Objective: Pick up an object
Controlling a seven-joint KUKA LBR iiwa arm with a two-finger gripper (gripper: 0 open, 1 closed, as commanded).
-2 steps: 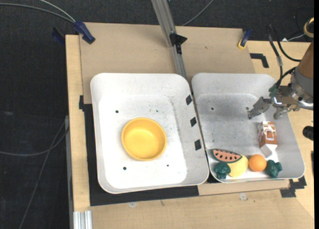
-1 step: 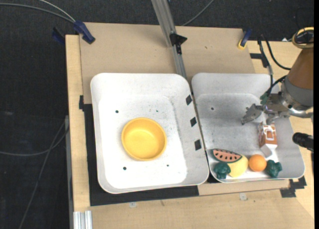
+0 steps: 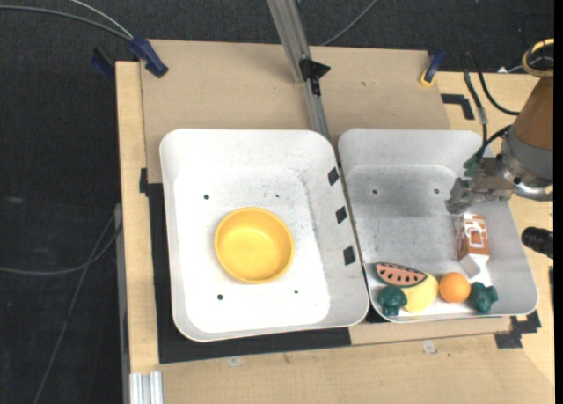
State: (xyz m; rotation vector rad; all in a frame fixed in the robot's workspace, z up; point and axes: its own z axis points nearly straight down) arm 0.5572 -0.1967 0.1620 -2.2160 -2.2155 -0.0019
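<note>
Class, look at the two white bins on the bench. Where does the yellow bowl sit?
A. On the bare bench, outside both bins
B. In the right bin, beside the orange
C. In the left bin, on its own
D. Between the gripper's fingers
C: the yellow bowl sits alone on the floor of the left bin, apart from the toy food in the right bin.

1. Arm (image 3: pixel 538 129) comes in from the right edge, grey, w/ orange-brown band above the wrist.
2. Wrist points down-left.
3. Gripper (image 3: pixel 459 202) is low, at the arm's left end; metal parts look blurred.
</note>
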